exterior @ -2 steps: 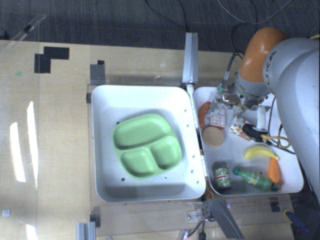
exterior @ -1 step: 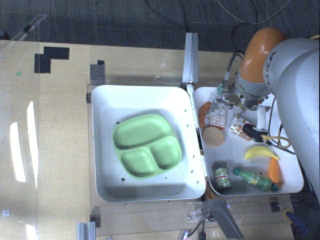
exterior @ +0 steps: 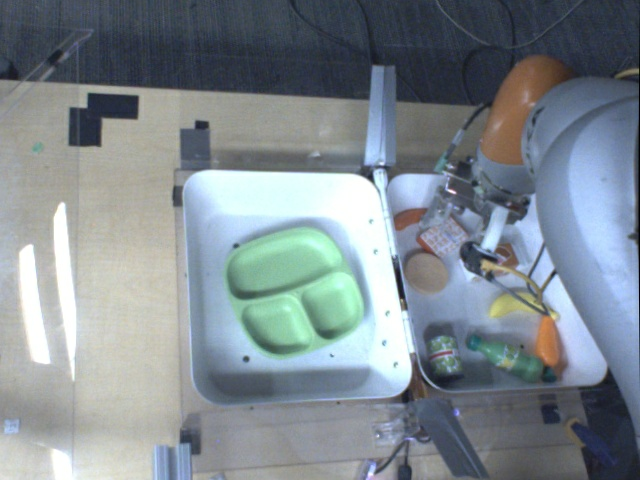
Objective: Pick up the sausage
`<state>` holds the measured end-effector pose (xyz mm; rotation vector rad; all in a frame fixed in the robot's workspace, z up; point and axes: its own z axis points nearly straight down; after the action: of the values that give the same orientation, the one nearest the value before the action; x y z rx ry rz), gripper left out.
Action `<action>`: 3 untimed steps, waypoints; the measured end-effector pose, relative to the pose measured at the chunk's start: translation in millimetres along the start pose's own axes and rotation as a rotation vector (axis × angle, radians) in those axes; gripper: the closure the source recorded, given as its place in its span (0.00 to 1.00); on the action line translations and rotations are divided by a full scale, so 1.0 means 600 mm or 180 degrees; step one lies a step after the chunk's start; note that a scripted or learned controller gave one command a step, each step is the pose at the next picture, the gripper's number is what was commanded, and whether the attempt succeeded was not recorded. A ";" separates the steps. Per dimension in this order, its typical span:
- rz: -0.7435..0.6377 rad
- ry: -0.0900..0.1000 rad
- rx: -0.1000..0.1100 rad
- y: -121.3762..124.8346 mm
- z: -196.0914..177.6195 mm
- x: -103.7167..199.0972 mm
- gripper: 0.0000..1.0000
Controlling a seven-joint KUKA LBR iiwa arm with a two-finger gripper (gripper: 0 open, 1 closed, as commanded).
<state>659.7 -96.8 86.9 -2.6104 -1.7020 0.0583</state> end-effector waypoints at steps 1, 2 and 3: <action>-0.0422 0.0047 -0.0002 0.023 0.004 -0.040 0.00; 0.0674 -0.0015 0.0012 -0.004 -0.001 0.003 0.00; 0.1284 0.0089 -0.0133 0.061 -0.110 -0.107 0.00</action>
<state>670.2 -170.2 152.5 -2.9246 -1.1549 -0.0067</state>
